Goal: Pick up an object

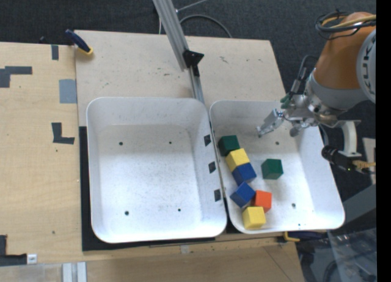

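Several small cubes lie in the right bin (317, 177): a green one (228, 145), a yellow one (237, 158), a blue one (244, 172), another blue one (242, 194), an orange one (263, 199), a yellow one (254, 217) and a green one (272, 168) set apart. My gripper (270, 124) hangs over the bin's upper part, up and to the right of the cubes. Its fingers (266, 126) point down-left with nothing between them, and they look open.
The left bin (146, 164) sits beside the right one. A slanted metal rail (174, 24) crosses above both bins. A blue-and-yellow clamp (79, 41) lies at the bench's far left. Cables loop on the arm at the right.
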Controlling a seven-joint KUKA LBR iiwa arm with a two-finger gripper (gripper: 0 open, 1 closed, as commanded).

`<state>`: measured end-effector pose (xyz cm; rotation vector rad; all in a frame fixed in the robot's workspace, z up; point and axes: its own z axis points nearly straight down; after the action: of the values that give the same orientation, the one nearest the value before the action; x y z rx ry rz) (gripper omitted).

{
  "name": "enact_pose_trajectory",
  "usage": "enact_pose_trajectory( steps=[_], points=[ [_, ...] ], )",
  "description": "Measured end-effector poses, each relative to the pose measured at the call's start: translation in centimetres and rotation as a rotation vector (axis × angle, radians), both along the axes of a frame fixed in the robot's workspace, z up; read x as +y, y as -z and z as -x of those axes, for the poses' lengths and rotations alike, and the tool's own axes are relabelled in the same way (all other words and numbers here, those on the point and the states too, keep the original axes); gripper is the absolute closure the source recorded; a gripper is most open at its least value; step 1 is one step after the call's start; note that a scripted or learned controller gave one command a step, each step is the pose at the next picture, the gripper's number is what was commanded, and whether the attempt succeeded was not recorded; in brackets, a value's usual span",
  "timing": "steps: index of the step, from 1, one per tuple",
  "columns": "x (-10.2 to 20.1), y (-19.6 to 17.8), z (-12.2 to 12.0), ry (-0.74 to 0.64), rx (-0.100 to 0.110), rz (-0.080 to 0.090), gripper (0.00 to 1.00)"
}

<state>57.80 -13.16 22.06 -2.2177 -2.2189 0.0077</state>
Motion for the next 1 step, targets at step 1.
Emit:
enact_pose_trajectory(
  steps=[1],
  points=[
    [0.26, 4.82, -0.69, -0.001, 0.0, 0.0, 0.0]
  ],
)
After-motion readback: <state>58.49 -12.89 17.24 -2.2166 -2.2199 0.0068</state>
